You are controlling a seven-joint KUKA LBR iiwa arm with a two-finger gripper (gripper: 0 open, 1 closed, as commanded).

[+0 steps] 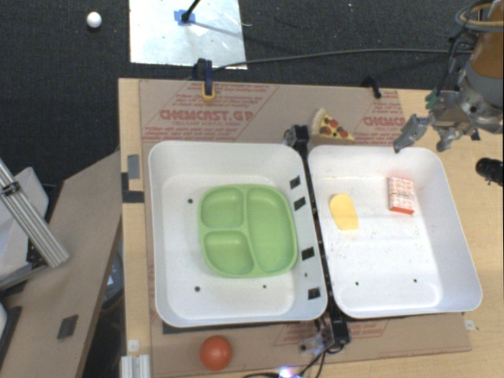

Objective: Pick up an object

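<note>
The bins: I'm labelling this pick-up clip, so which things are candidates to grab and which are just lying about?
Candidates, in the right bin, near the gripper:
yellow block
red-and-white box

Lying about:
green divided tray, left bin
pizza slice toy
orange ball
white ball

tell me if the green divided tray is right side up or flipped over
Right side up. The green divided tray lies flat in the left bin, its three hollow compartments facing up, with nothing visible in them.

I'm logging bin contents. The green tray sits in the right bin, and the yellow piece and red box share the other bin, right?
Not quite: the camera view shows the green tray in the left bin. The yellow piece and red box do share the other bin.
</note>
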